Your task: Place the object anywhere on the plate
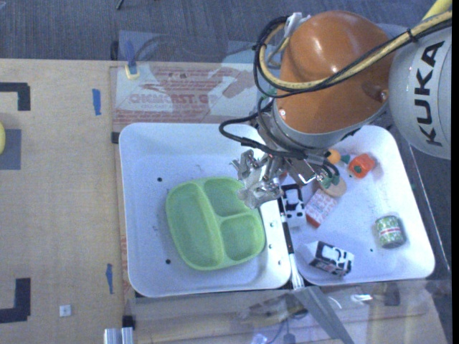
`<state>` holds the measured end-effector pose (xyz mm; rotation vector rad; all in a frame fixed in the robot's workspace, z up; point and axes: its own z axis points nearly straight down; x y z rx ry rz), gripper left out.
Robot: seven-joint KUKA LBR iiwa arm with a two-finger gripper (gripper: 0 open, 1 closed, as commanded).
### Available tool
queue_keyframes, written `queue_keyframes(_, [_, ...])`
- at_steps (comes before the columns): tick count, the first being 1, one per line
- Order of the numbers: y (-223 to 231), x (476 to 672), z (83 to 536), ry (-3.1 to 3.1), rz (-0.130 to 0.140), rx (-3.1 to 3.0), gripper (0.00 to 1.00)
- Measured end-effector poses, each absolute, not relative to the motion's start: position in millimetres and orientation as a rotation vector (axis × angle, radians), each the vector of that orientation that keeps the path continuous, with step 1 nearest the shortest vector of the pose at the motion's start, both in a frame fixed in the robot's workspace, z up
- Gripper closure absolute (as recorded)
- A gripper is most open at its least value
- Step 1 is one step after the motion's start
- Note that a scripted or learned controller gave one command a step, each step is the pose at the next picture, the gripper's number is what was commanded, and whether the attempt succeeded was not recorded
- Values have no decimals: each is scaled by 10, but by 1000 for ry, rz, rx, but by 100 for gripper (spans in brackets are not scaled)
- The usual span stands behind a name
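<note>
A green divided plate (215, 224) lies in the left white bin (143, 163). My gripper (256, 181) hangs over the plate's upper right rim, close to the wall between the two bins. The big orange wrist covers much of it from above. Just right of the gripper, in the right bin (412, 192), lie a red and white carton (320, 208), a black and white patterned piece (291, 203) and a round tan piece (333, 186). I see nothing lying on the plate.
In the right bin are also an orange toy (362, 165) at the back, a small green can (389, 231) at the right and a black and white box (331, 258) at the front. A wooden bench top (57, 192) extends to the left.
</note>
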<state>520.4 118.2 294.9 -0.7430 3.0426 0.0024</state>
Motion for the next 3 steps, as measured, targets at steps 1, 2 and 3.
queue_keyframes(1, [455, 4931, 2935, 2781, 1, -1454, 100])
queue_keyframes(2, [1219, 5042, 2320, 2685, 2, -1622, 100])
queue_keyframes(3, [1219, 5043, 2320, 2685, 2, -1622, 0])
